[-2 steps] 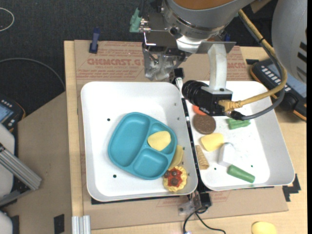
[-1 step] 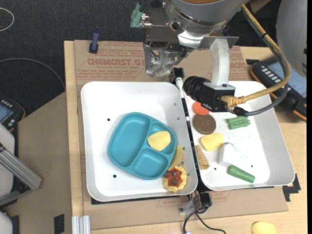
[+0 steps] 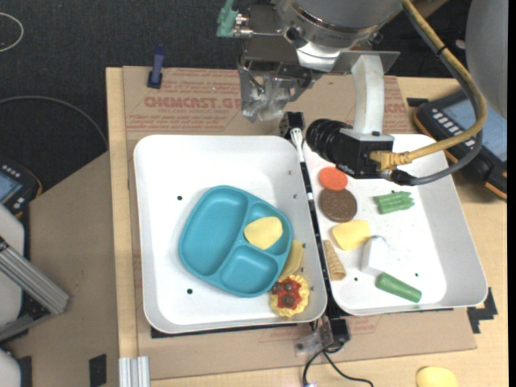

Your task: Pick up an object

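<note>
Hovering beyond the left bin (image 3: pixel 153 240), the arm's gripper (image 3: pixel 266 103) hangs high; I cannot tell its state. Candidates sit well below: the blue divided plate (image 3: pixel 218 244) with a yellow piece (image 3: pixel 263 232) in it, then the brown disc (image 3: pixel 339 205) right of that bin. Crowded pieces risk a glancing, failed grab.

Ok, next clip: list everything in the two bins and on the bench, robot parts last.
Bins: 2, white, side by side on the bench.
Divided plate: 1, teal, left bin.
Yellow piece: 1, pale yellow, on the plate.
Pizza slice toy: 1, yellow and red, left bin's near right corner.
Orange disc: 1, right bin.
Brown disc: 1, right bin.
Green pieces: 2, right bin.
Cone: 1, tan, right bin.
Gripper: 1, grey, above the bench behind the left bin.
</note>
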Action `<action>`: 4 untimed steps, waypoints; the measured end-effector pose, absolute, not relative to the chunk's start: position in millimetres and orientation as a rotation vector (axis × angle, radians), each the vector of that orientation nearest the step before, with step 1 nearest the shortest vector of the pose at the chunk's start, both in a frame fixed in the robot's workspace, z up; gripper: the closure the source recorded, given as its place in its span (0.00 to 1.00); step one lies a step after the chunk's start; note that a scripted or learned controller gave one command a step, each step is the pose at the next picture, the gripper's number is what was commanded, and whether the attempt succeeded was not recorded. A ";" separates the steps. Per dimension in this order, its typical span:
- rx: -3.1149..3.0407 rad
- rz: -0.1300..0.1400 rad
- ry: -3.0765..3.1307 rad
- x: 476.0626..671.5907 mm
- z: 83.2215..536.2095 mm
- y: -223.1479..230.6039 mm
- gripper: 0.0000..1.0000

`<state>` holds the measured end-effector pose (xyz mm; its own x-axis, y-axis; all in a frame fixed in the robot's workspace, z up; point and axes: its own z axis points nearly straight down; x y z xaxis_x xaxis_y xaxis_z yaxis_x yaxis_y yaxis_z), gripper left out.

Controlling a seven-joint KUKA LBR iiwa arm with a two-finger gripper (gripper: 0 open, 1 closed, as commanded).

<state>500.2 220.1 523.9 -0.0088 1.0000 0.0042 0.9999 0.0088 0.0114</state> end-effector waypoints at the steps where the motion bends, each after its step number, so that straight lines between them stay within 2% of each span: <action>1: 2.228 -0.029 2.224 476.3 309.1 216.5 1.00; 2: 2.214 0.032 2.220 480.1 474.6 225.0 1.00; 3: 2.217 0.005 2.224 479.3 475.0 225.5 1.00; 4: 2.228 -0.015 2.220 491.7 390.4 208.0 1.00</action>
